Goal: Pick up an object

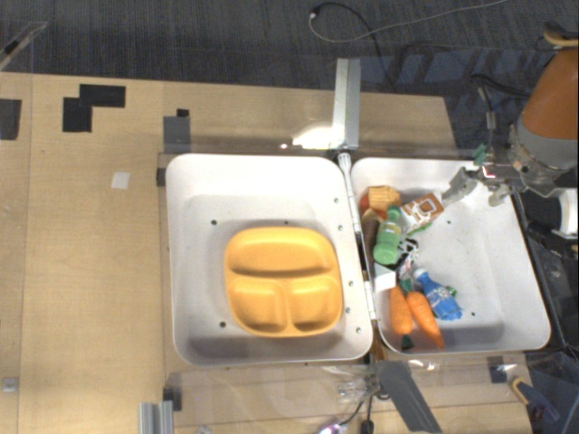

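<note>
The right bin (507, 269) holds a pile of small objects along its left side. At the top of the pile is a tan block (382, 196), with a brown and white packet (422, 210) beside it. Below them lie a green bottle (389, 240), a blue packet (440, 299) and two orange carrots (412, 313). My gripper (473, 193) hangs over the bin's upper right part, just right of the brown and white packet. Its fingers are spread apart, open, with nothing between them. The orange band of the arm (552, 107) is at the right edge.
The left bin (194, 242) holds a yellow divided tray (282, 278). A metal post (346, 102) stands behind the seam between the bins. The right half of the right bin is bare white floor. Cables lie behind the bench and at the front.
</note>
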Robot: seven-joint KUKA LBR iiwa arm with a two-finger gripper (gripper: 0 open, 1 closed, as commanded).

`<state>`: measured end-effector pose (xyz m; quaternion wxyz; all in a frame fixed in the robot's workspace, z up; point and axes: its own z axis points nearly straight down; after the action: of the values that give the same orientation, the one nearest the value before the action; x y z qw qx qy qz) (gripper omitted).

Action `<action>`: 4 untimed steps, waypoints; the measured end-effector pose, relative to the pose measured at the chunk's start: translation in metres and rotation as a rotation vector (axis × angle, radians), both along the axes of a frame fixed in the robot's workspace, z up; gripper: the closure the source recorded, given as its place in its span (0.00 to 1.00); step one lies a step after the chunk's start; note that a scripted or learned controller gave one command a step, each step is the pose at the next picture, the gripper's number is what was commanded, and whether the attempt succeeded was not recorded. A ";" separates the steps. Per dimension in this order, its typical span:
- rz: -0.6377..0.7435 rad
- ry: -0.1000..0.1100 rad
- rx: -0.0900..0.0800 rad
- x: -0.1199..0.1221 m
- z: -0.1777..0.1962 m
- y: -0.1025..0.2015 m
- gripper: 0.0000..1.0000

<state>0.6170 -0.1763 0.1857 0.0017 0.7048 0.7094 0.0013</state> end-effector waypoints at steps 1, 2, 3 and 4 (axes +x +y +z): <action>0.006 -0.006 -0.001 0.002 0.012 0.001 1.00; 0.348 -0.004 -0.005 0.011 0.186 -0.029 1.00; 0.520 -0.005 -0.006 0.054 0.168 -0.027 1.00; 0.666 -0.005 -0.007 0.054 0.146 -0.027 1.00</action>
<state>0.6708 -0.2034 0.3321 0.0053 0.4343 0.9008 0.0010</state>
